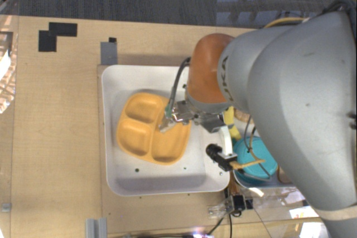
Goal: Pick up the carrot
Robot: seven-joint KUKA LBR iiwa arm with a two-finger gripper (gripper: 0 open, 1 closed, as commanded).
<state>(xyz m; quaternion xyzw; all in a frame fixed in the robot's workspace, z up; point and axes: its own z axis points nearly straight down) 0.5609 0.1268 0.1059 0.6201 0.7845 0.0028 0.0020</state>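
One grey robot arm [290, 103] with one orange band [206, 69] is reaching over a bench [56, 142] where one white bin [120, 120] is showing in full. One yellow divided tray [139, 125], with three compartments, is lying in that bin. One blue bowl-like dish [259, 161] is sitting to the right, while two black markers [56, 35] are showing on the benchtop.

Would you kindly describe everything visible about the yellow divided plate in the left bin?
The yellow divided plate looks like smooth moulded plastic, rounded, with raised ridges splitting it into three compartments. It lies flat, right way up, on the floor of the left white bin. The gripper hangs over its right edge; contact cannot be judged.
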